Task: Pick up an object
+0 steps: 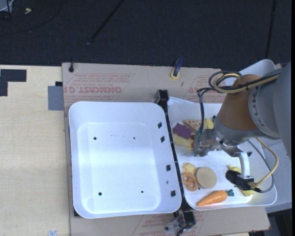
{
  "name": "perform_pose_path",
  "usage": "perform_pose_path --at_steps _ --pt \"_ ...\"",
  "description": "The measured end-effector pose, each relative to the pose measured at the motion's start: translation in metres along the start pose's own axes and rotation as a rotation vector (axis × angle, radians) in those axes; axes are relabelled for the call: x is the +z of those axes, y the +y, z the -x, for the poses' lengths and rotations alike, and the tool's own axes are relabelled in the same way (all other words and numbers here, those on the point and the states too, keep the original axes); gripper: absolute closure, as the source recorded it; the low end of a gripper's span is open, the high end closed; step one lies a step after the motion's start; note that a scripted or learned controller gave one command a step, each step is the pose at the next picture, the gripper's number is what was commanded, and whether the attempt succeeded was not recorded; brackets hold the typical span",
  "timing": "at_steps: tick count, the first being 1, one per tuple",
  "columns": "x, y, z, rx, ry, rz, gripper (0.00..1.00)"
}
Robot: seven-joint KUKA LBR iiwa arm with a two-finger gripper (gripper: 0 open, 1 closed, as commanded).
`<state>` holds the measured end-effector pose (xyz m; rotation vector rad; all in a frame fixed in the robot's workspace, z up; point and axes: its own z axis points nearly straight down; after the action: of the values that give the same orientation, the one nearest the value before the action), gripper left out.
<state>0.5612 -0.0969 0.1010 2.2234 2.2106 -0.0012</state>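
My gripper (200, 148) hangs low over the middle of the right bin (270, 196), reaching in from the right. Its tips sit just right of a purple piece (182, 130) lying on a yellow piece (183, 141), with a tan wafer-like piece (191, 124) behind them. In the near part of the bin lie a round tan cookie (206, 177), a small pretzel (190, 182), a pale yellow lump (188, 168) and an orange carrot (212, 197). The wrist hides whatever is directly under the gripper.
The left bin (83, 132) is a big white tray beside the right one, with a black clip rail (169, 146) between them. Both rest on a cardboard sheet (103, 85). A yellow and blue clamp (176, 69) sits at the sheet's far edge.
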Motion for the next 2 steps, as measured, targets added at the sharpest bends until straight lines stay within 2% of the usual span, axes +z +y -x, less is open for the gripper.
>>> perform_pose_path --at_steps 1,2 --pt "-0.092 0.043 -0.033 -0.011 0.005 0.006 1.0" --pt "-0.087 0.01 -0.17 -0.02 0.011 -0.009 1.0"
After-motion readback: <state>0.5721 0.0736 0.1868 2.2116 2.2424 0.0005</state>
